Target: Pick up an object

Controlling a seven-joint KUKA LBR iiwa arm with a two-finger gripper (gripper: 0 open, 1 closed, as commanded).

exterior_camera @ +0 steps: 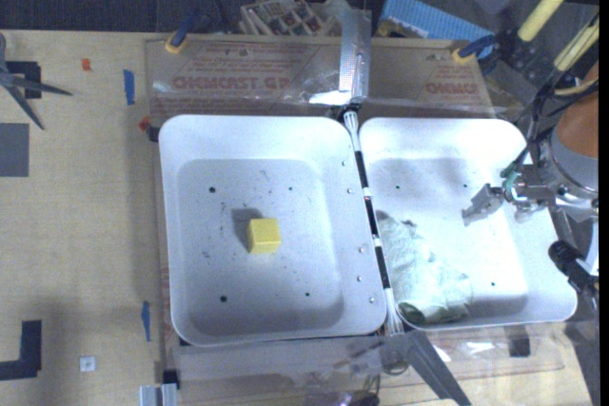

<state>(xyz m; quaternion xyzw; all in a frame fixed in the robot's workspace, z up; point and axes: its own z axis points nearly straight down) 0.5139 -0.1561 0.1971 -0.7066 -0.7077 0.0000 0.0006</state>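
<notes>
Gripper (483,203) hovered over right bin (495,143); whether its jaws were parted or closed could not be told. Crumpled cloth (419,266) lay near, below-left of jaws: soft, light, pinch a raised fold. Yellow block (265,235) sat well left in left bin (190,166): likely rigid, light, grip flat sides.

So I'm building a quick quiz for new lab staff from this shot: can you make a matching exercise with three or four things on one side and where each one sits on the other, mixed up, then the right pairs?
Things:
1. yellow block
2. crumpled cloth
3. gripper
4. blue tape strip

Places:
A. over the right bin, near its right side
B. on the bench, left of both bins
C. on the floor of the left bin
D. along the left wall of the right bin, toward its near corner

Pairs: 1-C, 2-D, 3-A, 4-B
</notes>
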